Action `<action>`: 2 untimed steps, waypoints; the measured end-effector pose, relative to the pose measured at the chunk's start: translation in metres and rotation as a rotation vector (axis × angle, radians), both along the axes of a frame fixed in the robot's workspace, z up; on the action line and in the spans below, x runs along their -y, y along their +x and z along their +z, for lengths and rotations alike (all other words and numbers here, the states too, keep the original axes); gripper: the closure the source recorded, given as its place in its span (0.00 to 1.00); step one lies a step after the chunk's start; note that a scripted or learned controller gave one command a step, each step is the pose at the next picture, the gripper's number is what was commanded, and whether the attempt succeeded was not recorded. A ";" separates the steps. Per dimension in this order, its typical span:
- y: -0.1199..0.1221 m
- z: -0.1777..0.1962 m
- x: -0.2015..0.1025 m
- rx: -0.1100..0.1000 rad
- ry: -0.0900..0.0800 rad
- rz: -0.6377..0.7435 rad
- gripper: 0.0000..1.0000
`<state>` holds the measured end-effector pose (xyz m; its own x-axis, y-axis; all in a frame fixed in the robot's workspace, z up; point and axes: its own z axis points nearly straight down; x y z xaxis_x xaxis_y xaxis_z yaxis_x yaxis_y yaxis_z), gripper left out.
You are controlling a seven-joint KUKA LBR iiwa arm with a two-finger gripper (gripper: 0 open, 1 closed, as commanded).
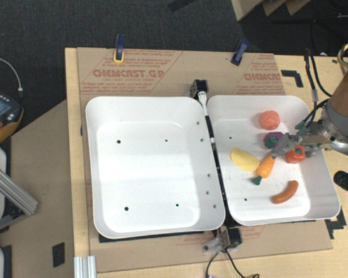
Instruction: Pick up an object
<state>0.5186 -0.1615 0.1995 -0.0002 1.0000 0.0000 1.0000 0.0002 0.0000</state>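
Note:
The right bin [319, 204] holds several toy foods. A pink-red ball [269, 119] lies at the back and a purple piece [272, 138] just in front of it. A yellow lemon-like piece [243, 158] touches an orange carrot [265, 167] near the middle. A small red tomato-like piece [296, 154] sits to the right, and an orange-red sausage [285, 192] lies near the front. My gripper [283, 145] reaches in from the right, low over the bin, between the purple piece and the red piece, with its tip just above the carrot's upper end. Nothing is visibly held.
The left bin [104, 213] stands beside the right one, with a black divider clip [199, 88] at the back between them. Both rest on a cardboard sheet [162, 68]. Cables [310, 74] run along the right side near the arm [339, 120].

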 end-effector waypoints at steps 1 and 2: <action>0.019 -0.088 -0.044 -0.008 0.004 0.004 0.00; 0.019 -0.083 -0.040 -0.001 0.000 0.000 0.00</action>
